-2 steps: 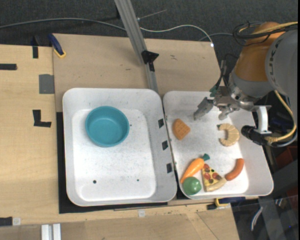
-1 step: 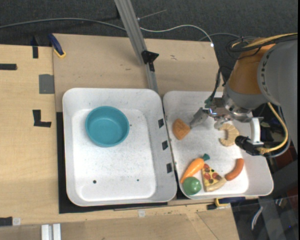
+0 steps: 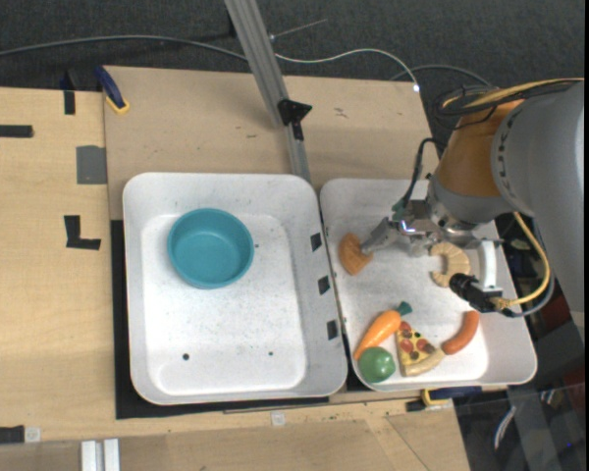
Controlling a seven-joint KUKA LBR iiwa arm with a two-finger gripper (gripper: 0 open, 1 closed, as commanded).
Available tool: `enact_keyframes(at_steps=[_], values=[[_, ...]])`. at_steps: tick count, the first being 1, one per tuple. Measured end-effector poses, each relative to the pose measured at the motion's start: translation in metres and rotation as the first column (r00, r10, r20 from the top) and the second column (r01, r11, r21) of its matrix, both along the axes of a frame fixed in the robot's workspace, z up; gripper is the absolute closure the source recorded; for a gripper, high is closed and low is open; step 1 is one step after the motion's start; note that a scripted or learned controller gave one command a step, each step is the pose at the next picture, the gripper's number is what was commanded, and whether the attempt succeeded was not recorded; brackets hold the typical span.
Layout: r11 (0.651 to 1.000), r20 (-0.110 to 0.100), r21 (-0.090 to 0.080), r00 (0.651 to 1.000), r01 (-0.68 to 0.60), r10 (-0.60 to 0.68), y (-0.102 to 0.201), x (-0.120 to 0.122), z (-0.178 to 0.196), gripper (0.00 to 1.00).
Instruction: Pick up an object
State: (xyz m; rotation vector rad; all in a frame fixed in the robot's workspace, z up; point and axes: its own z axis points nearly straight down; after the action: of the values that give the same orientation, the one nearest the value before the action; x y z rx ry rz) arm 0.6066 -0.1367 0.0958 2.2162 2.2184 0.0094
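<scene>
so the arm's end effector (image 3: 365, 248) is reaching into the right white plastic bin (image 3: 373, 196), touching the small tan bread-like toy (image 3: 352, 254) by the left wall, probably going for it, though I can't tell how the grip is set.

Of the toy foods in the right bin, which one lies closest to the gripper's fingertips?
The tan bread-like piece by the bin's left wall, at the gripper tip. The orange carrot, green ball, pizza slice and sausage lie nearer the front.

A bowl (image 3: 211, 248) sits in the left bin (image 3: 147, 361); toy foods (image 3: 398, 341) lie in the right bin (image 3: 510, 361).
</scene>
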Motion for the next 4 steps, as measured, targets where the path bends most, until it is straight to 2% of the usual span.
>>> enact_keyframes(at_steps=[1, 2, 3, 4], values=[[1.000, 0.006, -0.002, 1.000, -0.003, 0.003, 0.001, 0.002, 0.013, 1.00], [1.000, -0.005, 0.000, 1.000, -0.001, 0.001, 0.007, -0.003, 0.060, 1.00], [1.000, -0.003, -0.001, 1.000, -0.001, 0.001, 0.009, -0.007, 0.123, 1.00], [1.000, -0.004, -0.001, 1.000, -0.001, 0.001, 0.008, -0.007, 0.166, 1.00]])
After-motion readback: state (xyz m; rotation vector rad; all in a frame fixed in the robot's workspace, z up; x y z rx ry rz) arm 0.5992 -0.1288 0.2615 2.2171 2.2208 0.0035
